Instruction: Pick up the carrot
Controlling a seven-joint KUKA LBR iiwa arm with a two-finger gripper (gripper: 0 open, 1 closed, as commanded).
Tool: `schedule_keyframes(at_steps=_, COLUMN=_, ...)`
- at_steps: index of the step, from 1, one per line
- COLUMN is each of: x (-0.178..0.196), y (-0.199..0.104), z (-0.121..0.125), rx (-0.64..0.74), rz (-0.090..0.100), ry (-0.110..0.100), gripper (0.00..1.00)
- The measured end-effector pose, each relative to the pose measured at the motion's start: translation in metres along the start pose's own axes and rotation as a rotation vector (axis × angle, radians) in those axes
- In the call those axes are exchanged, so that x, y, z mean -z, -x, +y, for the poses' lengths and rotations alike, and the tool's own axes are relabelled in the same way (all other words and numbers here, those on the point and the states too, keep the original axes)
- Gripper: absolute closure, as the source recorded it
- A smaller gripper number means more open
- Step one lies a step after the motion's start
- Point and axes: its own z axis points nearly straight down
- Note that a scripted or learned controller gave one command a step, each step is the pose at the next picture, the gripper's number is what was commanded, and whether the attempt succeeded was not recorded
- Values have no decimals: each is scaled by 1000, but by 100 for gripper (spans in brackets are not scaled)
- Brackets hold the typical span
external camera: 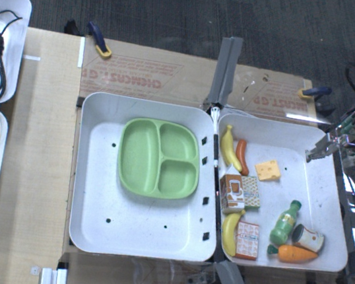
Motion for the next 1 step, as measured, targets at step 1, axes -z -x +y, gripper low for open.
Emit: schedule_keyframes(at_steps=1, x=-42, y=-42, z=17, rx=381, rz=-1, ry=1, gripper=0)
